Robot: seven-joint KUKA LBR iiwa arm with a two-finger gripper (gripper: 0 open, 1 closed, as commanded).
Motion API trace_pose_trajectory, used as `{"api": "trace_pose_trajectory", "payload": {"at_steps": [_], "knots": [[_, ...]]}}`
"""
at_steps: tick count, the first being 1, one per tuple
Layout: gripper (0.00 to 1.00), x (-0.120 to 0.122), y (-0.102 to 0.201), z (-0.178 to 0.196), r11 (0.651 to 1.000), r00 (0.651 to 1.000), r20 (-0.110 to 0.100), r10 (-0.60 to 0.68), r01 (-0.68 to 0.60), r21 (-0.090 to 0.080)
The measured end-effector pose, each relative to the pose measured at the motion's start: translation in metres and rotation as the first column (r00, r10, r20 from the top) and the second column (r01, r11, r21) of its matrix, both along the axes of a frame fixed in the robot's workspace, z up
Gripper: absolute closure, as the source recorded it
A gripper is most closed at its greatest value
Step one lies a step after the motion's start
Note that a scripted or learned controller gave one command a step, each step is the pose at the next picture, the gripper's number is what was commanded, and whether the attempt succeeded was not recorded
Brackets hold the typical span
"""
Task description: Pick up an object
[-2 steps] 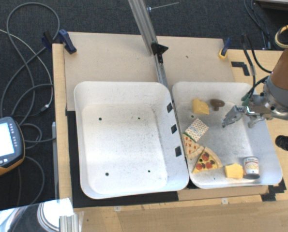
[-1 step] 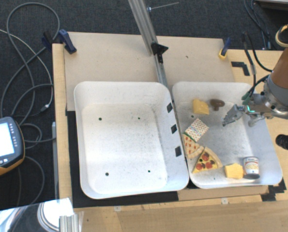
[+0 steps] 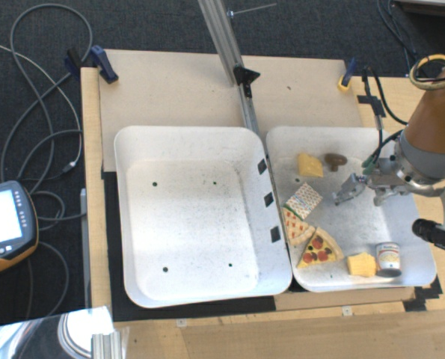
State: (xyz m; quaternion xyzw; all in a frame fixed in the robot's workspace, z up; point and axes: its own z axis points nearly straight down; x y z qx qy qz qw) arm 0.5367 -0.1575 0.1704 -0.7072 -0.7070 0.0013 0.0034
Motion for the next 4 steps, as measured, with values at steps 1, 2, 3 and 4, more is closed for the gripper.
{"api": "trace_pose_trajectory", "payload": {"at_steps": [1, 2, 3, 4], "knots": [[0.00, -0.010, 0.002, -0.059, 1.000, 1.000, -0.002, 0.000, 0.000, 0.001], [0.00, -0.010, 0.003, -0.079, 1.000, 1.000, 0.001, 0.001, -0.001, 0.000], [1.00, -0.009, 0.003, -0.067, 1.000, 1.000, 0.006, 0.000, 0.000, 0.000], [1.00, -0.012, -0.007, -0.012, 1.000, 1.000, 0.013, 0.000, 0.001, -0.005]]}}
